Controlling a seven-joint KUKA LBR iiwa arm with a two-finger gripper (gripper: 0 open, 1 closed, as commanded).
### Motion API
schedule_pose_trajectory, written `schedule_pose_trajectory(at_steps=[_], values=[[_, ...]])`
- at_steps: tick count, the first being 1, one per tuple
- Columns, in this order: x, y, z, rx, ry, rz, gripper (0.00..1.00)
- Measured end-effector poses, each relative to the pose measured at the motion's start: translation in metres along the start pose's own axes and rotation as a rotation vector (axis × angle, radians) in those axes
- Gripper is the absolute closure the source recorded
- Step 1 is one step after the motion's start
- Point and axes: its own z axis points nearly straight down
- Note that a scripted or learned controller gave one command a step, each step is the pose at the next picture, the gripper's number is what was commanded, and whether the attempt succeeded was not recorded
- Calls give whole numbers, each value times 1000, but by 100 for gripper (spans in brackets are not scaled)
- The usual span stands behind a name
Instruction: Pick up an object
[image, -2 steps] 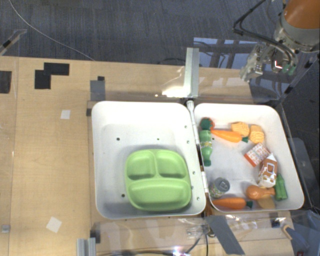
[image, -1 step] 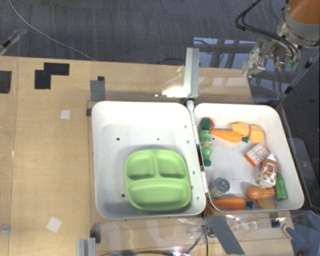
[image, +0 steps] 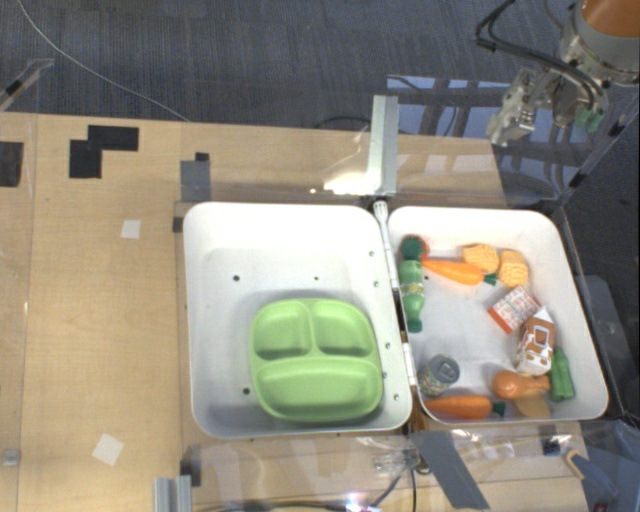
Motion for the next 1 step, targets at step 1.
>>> schedule_pose_trajectory(at_steps=[1], values=[[-3,1,-14,-1,-13,-2,100]])
